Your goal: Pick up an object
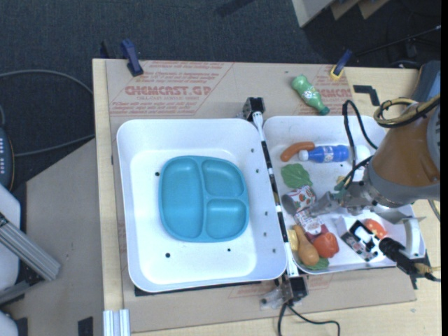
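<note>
Wooden bench (182, 89) on dark carpet (56, 19), two white bins. Arm low over right bin (280, 128); gripper (323, 205) seemingly among the clutter, grip state indiscernible.

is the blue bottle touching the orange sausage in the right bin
Touching, or nearly: the camera view shows the blue bottle's white cap end meeting the right tip of the orange sausage, with no visible gap between them.

two bins side by side on the bench (175, 89). left bin (140, 257) has a divided tray (203, 198) in the middle. right bin (280, 128) holds a sausage (297, 149) beside a bottle (327, 154), leaf (296, 175) below them, tomato (325, 243) near the front. another bottle (309, 93) lies on the bench behind the right bin.
</note>
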